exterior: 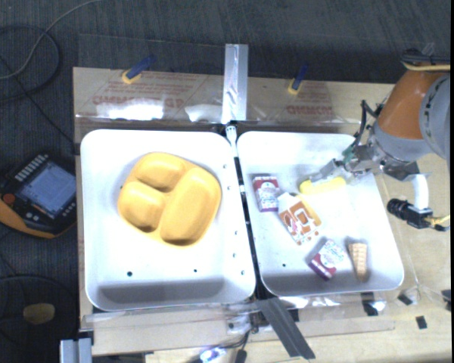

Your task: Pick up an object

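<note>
My gripper [342, 165] hangs low over the back of the right bin [378, 203], coming in from the right under the arm's orange band. Just below and left of its tip lies a small yellow piece [322, 185]; whether they touch I cannot tell. In the same bin lie a red and white packet [266, 193], an orange and white packet [299, 220], a maroon packet [327, 258] and a tan ice-cream cone [359, 258]. A big yellow, loaf-like lump [169, 197] takes up the middle of the left bin [106, 278].
A metal divider [244, 203] runs between the two bins. A handheld pendant [34, 195] with a screen lies on the floor to the left of the bench. Clips and tape hold a plastic sheet [159, 97] behind the bins.
</note>
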Available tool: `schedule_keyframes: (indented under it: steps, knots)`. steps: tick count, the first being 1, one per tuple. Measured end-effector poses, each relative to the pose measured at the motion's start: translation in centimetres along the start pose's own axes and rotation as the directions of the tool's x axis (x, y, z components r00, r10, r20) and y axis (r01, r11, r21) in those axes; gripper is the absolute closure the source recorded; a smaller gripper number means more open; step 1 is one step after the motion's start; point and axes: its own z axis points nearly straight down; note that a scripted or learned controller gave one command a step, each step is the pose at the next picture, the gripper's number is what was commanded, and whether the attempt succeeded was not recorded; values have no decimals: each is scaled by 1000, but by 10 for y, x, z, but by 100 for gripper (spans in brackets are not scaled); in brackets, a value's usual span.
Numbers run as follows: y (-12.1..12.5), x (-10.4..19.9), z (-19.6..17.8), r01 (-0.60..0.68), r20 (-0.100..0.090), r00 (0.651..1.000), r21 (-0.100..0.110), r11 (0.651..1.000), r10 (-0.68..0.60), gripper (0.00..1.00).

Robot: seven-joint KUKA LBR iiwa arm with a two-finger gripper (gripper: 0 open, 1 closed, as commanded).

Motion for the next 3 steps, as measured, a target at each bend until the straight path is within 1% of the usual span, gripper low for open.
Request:
schedule_keyframes:
  steps: [1,2,3]
  knots:
    - [25,3,22,-68,-7,998,3,998,68,0]
    - [29,51,25,-5,3,1000,14,1000,5,0]
    - [-61,100,22,-8,0,1000,13,1000,8,0]
